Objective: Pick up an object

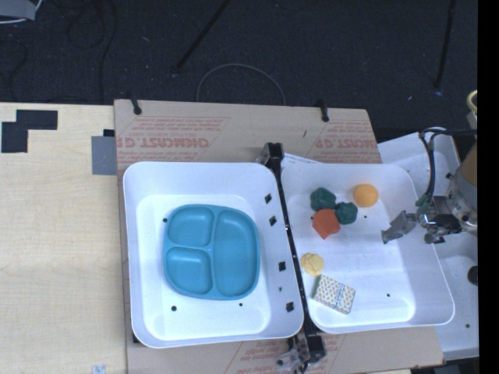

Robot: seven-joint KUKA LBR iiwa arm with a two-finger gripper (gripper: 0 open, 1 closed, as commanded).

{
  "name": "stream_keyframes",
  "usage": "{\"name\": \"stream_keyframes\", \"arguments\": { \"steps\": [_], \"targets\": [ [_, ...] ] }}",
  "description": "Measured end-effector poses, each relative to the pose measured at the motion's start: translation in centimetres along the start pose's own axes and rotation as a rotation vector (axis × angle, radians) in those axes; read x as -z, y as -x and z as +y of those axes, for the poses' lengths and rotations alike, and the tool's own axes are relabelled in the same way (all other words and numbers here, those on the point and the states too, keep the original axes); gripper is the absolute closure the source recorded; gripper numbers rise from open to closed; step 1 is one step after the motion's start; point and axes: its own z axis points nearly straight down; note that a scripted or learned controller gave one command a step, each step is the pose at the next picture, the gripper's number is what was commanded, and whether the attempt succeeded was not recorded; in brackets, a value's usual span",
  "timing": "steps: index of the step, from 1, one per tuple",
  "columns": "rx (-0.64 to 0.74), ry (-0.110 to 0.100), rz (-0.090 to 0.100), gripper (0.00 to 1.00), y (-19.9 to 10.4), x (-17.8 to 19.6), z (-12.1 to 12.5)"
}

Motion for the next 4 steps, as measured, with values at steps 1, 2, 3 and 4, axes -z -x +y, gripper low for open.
{"name": "stream_keyframes", "arguments": {
  "steps": [1,2,3,4],
  "targets": [
    [0.000,-0.006,0.003,0.00,0.6,-5.8,-0.8],
    [0.000,-0.006,0.003,0.00,0.6,-11.3,-1.9],
    [-0.001,-0.002,0.002,0.00,0.5,-12.1,-1.9],
    [-0.004,0.000,0.001,1.00,0.6,-11.0,-1.8]
  ]
}}
